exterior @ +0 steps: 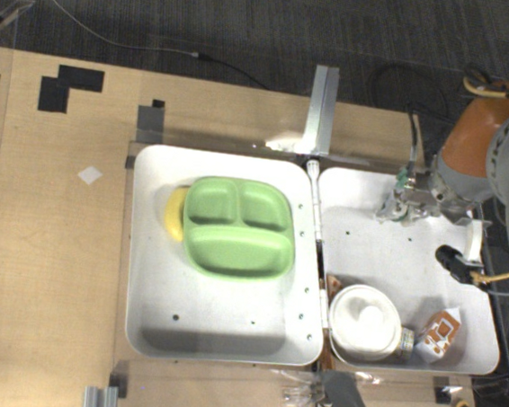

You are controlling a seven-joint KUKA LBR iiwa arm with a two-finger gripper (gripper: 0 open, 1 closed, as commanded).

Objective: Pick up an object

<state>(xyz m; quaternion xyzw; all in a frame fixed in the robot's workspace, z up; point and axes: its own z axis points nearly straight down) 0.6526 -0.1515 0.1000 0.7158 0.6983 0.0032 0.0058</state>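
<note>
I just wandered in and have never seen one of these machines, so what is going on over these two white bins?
A robot arm reaches in from the right, its gripper over the far part of the right bin, with nothing visibly in it. That bin holds a white bowl and a small orange and white packet near its front. The left bin holds a green divided plate with something yellow peeking out beside it.

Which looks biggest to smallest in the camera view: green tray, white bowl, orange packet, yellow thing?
1. green tray, left bin, clearly largest.
2. white bowl, right bin.
3 and 4. orange packet and yellow thing: unsure. The yellow thing is mostly hidden under the tray, so its true size can't be judged.
</note>
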